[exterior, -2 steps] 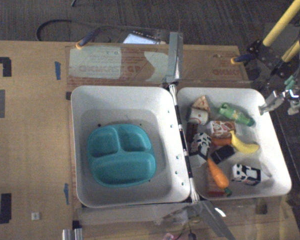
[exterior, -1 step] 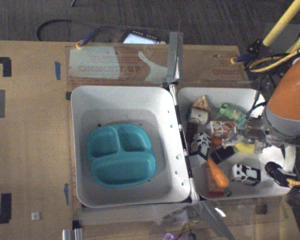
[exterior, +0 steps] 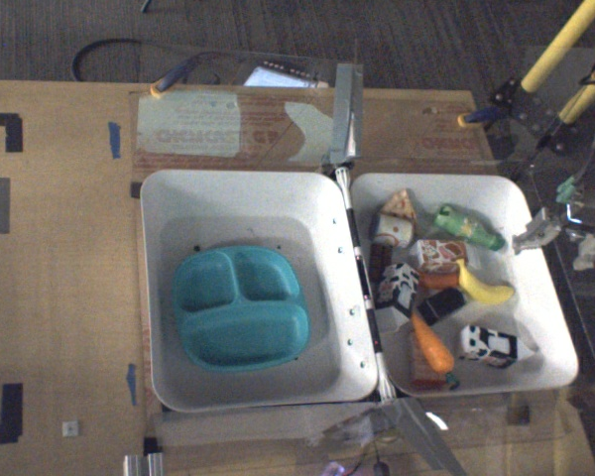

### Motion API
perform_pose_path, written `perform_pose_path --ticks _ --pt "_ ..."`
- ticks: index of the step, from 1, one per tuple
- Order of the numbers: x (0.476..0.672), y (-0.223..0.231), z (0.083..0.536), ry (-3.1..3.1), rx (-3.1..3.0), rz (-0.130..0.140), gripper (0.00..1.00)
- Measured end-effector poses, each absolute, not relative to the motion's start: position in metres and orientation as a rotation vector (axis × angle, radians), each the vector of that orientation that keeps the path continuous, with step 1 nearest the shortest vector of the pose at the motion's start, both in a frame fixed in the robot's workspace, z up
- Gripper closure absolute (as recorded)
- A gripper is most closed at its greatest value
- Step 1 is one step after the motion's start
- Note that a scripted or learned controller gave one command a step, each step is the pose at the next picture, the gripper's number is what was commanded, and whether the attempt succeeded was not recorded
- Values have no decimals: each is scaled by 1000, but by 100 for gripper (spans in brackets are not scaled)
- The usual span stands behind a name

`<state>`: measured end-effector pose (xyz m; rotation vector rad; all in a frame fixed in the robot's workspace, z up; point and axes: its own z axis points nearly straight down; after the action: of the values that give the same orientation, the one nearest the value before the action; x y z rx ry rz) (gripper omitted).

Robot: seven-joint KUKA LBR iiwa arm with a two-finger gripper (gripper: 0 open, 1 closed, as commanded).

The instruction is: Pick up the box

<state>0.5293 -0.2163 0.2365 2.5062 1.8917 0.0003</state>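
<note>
The right bin [exterior: 550,305] holds a jumble of small items. A small white and red-brown printed box [exterior: 437,255] lies near its middle, touching a yellow banana [exterior: 484,288]. Two black-and-white cow-patterned cartons lie nearby, one [exterior: 399,288] by the left wall and one [exterior: 488,345] toward the front. My gripper [exterior: 535,232] shows as a pale metallic shape at the bin's right rim, well right of the printed box and above the bin wall. It is small and blurred, with nothing seen in it.
Also in the right bin are a green bottle [exterior: 467,226], a carrot [exterior: 431,345], a sandwich wedge [exterior: 399,206], a dark bar [exterior: 378,261] and a black block [exterior: 440,305]. A teal divided plate [exterior: 240,305] lies in the left bin [exterior: 169,206]. Yellow-handled clamps [exterior: 560,43] stand at the back right.
</note>
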Motion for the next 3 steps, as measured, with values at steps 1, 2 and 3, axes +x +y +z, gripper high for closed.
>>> perform_pose_path --ticks 1,2,3 --pt "583 -165 154 1876 2523 -2 0" --pt "603 -115 119 1597 2691 19 0" --pt "604 -114 130 1602 2689 22 100"
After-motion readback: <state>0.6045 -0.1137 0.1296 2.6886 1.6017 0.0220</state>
